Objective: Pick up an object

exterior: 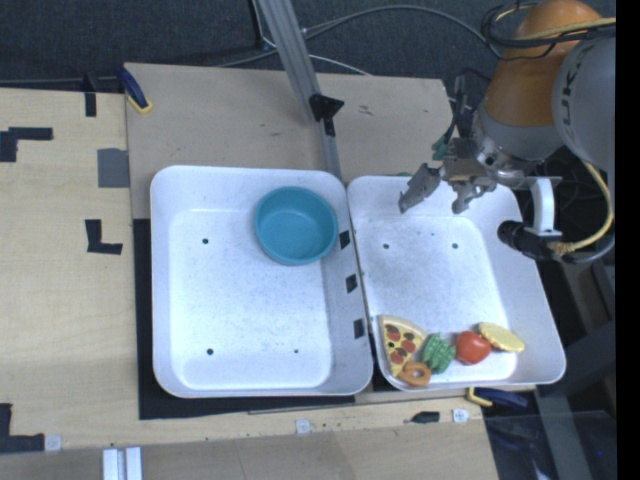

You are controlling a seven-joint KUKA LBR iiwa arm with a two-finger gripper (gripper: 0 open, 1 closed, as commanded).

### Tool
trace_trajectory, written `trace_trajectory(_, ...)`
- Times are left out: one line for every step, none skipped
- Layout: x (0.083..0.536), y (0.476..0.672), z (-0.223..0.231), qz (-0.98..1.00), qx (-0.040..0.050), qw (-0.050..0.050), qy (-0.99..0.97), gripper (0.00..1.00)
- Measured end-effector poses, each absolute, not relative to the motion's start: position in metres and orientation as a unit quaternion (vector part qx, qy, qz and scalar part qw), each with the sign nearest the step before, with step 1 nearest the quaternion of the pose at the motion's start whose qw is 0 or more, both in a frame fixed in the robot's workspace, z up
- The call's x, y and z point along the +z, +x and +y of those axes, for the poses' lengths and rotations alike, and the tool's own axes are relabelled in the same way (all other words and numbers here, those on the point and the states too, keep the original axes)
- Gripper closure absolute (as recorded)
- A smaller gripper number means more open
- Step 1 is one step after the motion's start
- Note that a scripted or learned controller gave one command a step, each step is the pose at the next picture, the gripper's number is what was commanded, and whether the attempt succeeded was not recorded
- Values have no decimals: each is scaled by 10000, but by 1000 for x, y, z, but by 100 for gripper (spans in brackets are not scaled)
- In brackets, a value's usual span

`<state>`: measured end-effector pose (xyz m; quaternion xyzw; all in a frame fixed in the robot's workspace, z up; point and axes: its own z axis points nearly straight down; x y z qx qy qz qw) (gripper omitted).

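The gripper hangs over the far end of the right bin, its two fingers spread apart with nothing between them; one fingertip points toward the divide between the bins, the other sits just beside the bin's far rim. Below it the bin floor is bare white. The toys lie in a row along the near rim of the right bin, well apart from the gripper: a pizza slice at the corner nearest the left bin, a green piece touching it, an orange ring just beside both, then a tomato and a yellow piece against it. A blue bowl stands upright in the left bin, near that bin's far rim and close to the right bin.
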<state>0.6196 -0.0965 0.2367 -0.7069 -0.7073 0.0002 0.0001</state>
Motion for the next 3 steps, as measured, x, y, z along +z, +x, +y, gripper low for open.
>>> trace_trajectory(177, 614, -90, -7075, 17, 19, -7067, 0)
trace_trajectory(120, 616, -99, -7070, 20, 22, -7072, 0)
trace_trajectory(88, 616, -98, -7075, 3, 0, -7068, 0)
